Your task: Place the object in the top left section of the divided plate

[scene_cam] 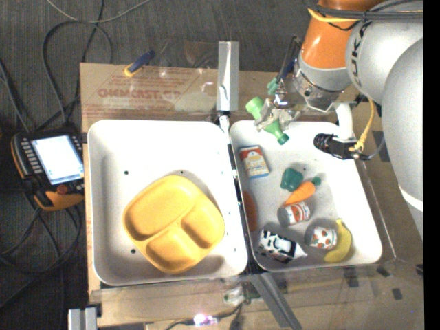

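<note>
Above the rear left corner of the right bin (371,253), the gripper (275,119) hangs with a green bottle (265,115) caught between its fingers (269,124); the bottle lies tilted, its wider end toward the bin's rear rim and its narrow end pointing down into the bin. The grey arm (399,53) with its orange band (337,26) reaches in from the rear right.

In the left bin (103,184) the yellow divided plate (174,222) rests toward the front centre, turned at a slant, its three sections bare. The bottle is well apart from it, across the rims where the two bins meet.

On the right bin's floor, a small red-and-white carton (255,161) lies near the left wall. A teal piece (291,179) and a toy carrot (302,190) lie near the middle, just beside each other. Toward the front are a small can with a red label (296,213), a black-and-white carton (277,245), a white cup with red marks (321,237) and a banana (342,243) touching that cup. A reddish strip (249,210) lies along the left wall.

Behind the bins a sheet of cardboard (148,91) covers the tabletop, with a blue-and-yellow tool (139,62) near its rear edge. Off the left edge a handheld screen unit (49,163) sits among cables.
</note>
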Available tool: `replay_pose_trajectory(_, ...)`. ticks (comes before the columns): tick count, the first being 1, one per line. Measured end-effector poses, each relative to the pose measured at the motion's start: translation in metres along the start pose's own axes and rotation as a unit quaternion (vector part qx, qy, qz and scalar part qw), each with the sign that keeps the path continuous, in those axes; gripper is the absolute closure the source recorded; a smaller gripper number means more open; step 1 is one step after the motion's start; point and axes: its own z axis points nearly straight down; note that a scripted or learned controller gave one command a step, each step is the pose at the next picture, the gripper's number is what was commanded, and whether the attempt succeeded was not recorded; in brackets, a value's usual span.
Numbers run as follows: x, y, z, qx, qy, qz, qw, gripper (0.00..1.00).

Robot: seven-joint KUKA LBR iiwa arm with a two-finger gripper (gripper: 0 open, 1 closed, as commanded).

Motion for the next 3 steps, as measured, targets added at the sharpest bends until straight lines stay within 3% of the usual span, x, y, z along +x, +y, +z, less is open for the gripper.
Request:
replay_pose_trajectory(1,0.042,-0.066,0.030,0.001,0.002,-0.029,0.9996,1.00)
replay_pose_trajectory(2,0.034,-0.049,-0.036,0.001,0.001,0.141,0.9899,1.00)
replay_pose_trajectory(3,0.068,-0.116,0.025,0.002,0.002,0.110,0.9939,1.00)
